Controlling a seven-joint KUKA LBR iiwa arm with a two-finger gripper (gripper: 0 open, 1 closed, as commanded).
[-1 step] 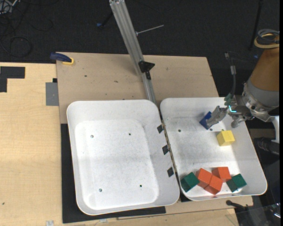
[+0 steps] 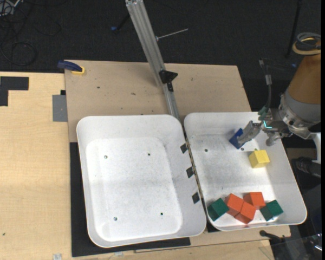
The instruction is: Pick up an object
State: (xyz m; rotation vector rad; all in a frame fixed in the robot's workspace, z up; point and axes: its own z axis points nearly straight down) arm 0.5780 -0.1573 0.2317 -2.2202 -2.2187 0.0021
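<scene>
My gripper (image 2: 261, 134) hangs over the upper right part of the right bin (image 2: 216, 124), its two grey fingers spread open with nothing between them. A blue block (image 2: 237, 138) lies just left of the left finger (image 2: 252, 130), close to it. A yellow cube (image 2: 259, 158) sits on the bin floor just below the gripper. At the bin's near edge lies a cluster: two green blocks (image 2: 218, 208) (image 2: 271, 209) flanking several orange-red blocks (image 2: 242, 206).
The left bin (image 2: 92, 131) sits beside the right one, joined by black clips (image 2: 190, 171). A slanted aluminium post (image 2: 149, 42) rises behind the bins. The orange-banded arm (image 2: 306, 85) enters from the right above the bin's rim.
</scene>
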